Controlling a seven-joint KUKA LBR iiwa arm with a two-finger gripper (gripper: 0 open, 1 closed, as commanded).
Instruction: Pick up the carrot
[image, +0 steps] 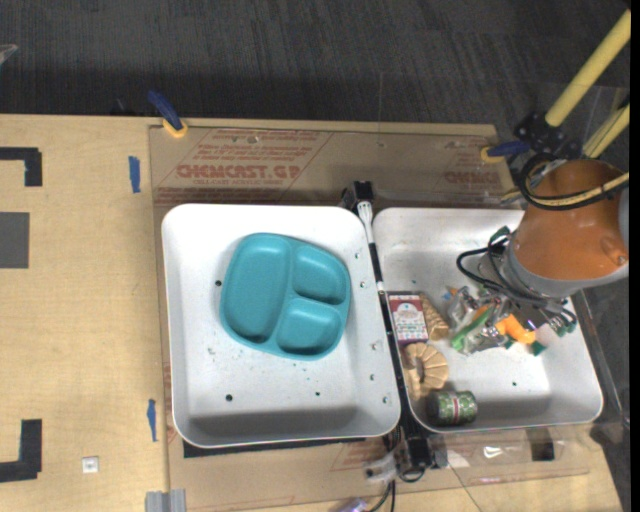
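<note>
1. Two white bins side by side: left bin (190, 300) carrying a teal divided plate (285, 295), right bin (570, 395) cluttered with small items.
2. Carrot (513, 327) lying in the right bin, orange, amid a jumble of green and grey pieces near the bin's right half.
3. Arm in from the right, orange band (570, 225) over the bin, gripper (500, 315) down right at the carrot pile.
4. Pincer state: cannot tell, hidden in clutter.
5. Also there: red-and-white packet (407, 318), tan wooden piece (428, 365), small green can (454, 405) near the front wall.
</note>
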